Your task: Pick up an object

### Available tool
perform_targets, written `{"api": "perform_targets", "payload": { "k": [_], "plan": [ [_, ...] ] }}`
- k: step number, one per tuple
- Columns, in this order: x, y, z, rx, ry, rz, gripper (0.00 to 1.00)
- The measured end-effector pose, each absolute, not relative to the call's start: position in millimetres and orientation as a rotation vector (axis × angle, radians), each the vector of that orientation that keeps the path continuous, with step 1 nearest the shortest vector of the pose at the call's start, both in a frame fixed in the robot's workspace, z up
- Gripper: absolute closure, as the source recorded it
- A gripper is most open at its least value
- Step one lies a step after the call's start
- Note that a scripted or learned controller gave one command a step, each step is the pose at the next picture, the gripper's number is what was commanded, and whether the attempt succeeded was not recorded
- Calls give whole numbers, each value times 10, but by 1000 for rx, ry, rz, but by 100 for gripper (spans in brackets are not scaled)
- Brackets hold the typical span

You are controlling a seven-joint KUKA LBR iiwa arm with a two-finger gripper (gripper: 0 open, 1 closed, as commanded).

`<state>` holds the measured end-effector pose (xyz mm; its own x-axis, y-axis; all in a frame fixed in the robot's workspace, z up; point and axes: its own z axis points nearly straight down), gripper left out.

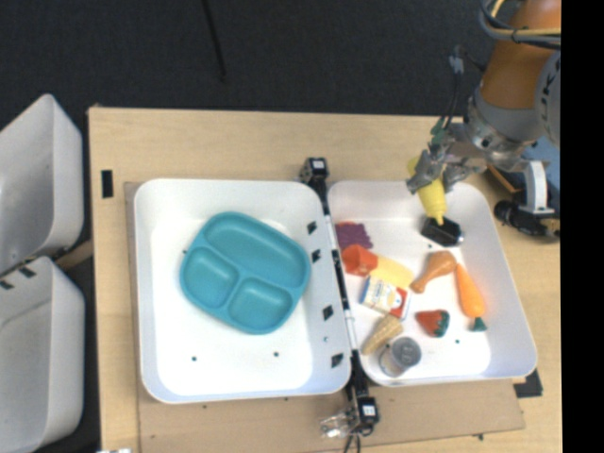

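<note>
Gripper (436, 179) of the grey arm with its orange band hangs over the far edge of the right bin (505, 281), and a yellow, smooth, tapered object (432, 198), perhaps a toy corn or banana, sits between its metal fingers, so the hand is grasping that piece. Directly below the held piece, touching or just under its lower end, lies a small black block (442, 231) on the bin floor. Farther toward the near side from the hand rest the other toys: a tan drumstick shape (435, 270) beside a glossy orange carrot (468, 293) with a green tip, and below them a red strawberry-like piece (433, 322). To the left of the hand and lower in the view lie a flat purple piece (352, 235), a red-orange chunk (357, 260), a yellow wedge (394, 273) and a small printed carton (381, 297). Nearest the front rim stand a ridged beige cone (382, 334) and a round grey metal can (404, 354), touching or nearly so. Well to the left of the hand, across the black-clipped divide between the bins, the left bin (165, 357) of smooth white plastic with rounded corners carries a teal divided plate (245, 272) with three shallow compartments, lying tilted to the bin walls. Both bins rest on a pale wooden bench (113, 149).
</note>
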<state>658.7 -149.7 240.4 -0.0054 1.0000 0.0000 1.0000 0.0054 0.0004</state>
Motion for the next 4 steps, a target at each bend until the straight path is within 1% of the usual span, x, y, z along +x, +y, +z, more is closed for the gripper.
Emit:
{"api": "perform_targets", "payload": {
  "k": [1, 2, 3, 4],
  "plan": [
    [6238, -1020, 2463, 2218, 2229, -2, 100],
    [5932, -682, 2465, 2218, 2228, -3, 100],
    [5893, -559, 2350, 2219, 2225, -4, 100],
    [5831, -517, 2481, 2216, 2228, -1, 100]
  ]
}}
